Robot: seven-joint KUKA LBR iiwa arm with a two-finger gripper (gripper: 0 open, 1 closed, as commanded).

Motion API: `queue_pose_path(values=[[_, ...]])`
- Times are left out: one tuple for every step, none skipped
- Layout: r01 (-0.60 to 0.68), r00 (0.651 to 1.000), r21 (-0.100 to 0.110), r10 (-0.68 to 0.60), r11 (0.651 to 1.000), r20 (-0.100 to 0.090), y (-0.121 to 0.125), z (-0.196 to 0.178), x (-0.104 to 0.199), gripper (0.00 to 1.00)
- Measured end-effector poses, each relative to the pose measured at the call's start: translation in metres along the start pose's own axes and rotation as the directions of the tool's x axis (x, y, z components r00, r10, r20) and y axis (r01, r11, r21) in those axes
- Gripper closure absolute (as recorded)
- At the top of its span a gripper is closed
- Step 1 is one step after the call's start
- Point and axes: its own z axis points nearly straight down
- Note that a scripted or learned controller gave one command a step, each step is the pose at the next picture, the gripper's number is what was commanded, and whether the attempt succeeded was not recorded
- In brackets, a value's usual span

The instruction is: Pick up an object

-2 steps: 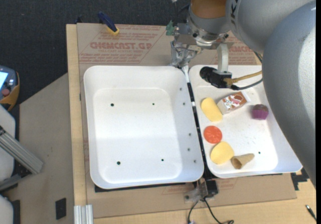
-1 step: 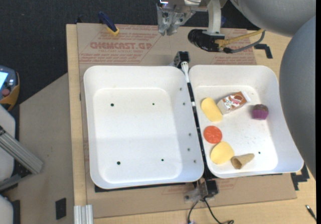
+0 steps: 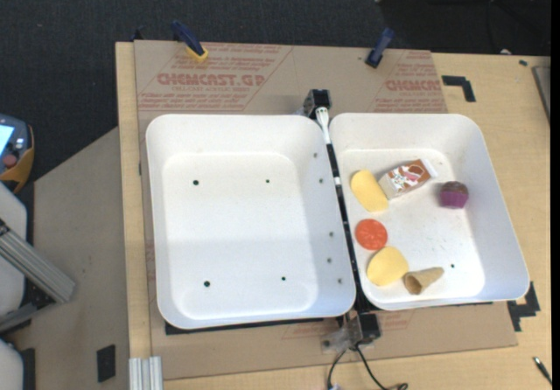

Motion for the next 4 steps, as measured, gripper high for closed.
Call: queue_pose_path(values=[[0.001,1.000,0.027,-0.001,1.000,0.004,-0.087,0.010,0.011,1.00],[0.001,1.000,0.032,-0.001,0.999,0.006,-0.193,0.055,0.013,1.00],[-0.002,1.000,0.015,0.002,1.000,0.003,-0.187,0.005,0.012,1.00],[-0.016,1.000,0.023,0.015,1.000,0.007,-0.187,0.007,-0.101,1.00]])
